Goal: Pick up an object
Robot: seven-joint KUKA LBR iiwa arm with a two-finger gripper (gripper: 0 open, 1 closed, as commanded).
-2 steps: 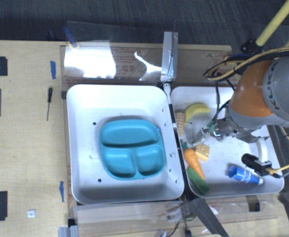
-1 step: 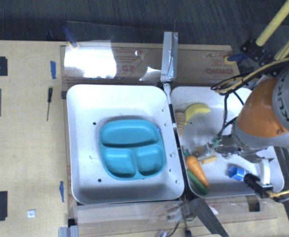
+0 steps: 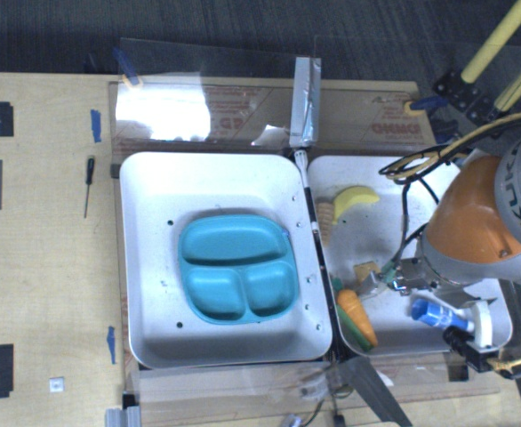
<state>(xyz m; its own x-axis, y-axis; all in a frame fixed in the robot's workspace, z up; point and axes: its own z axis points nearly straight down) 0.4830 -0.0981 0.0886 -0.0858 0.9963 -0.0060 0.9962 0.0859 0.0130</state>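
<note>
In the right-hand bin (image 3: 500, 327), the gripper (image 3: 394, 279) sits low among the loose objects, under the grey arm (image 3: 518, 194) and its orange band (image 3: 474, 221), which cover much of that bin's outer half. Whether the gripper is spread or pressed together cannot be told: its tip is a small cluster of metal and dark cable against the white floor, and nothing can be made out between its parts.

Just beside the gripper, on the side facing the other bin, lies a small tan piece (image 3: 364, 271), very close to or touching the tip; which of the two is not clear. Below that, toward the near edge of the bin and close to the gripper, an orange carrot-shaped toy (image 3: 354, 314) with a green patch lies against the bin's inner wall. On the gripper's other side, toward the arm, a blue and white object (image 3: 436, 313) lies on the bin floor near the tip, partly under the wrist. Farther from the gripper, toward the back of the bin, a yellow banana (image 3: 356, 199) rests well apart from it, with a pale beige piece (image 3: 324, 213) next to the banana at the inner wall.

Beyond the dividing walls, away from the gripper, the left-hand bin (image 3: 145, 238) carries a blue divided tray (image 3: 238, 268) in its middle.
</note>
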